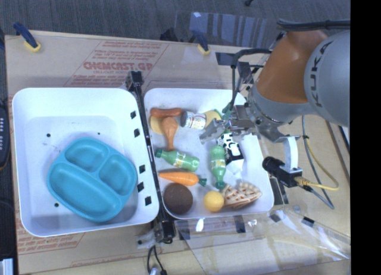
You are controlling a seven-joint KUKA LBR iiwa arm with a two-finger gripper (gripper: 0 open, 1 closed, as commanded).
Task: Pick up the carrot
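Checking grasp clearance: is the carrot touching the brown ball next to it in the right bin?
Cannot tell. In the camera view the carrot lies just above the brown ball; their edges meet or nearly meet there, with no plain gap or contact visible.

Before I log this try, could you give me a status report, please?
Gripper above right bin, carrying nothing visible. Carrot lies untouched. Green bottle close beside it.

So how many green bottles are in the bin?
2. One green bottle lies on its side just above the carrot. The other green bottle lies up-and-down in the middle of the right bin, below the jaws. More could hide under the arm.
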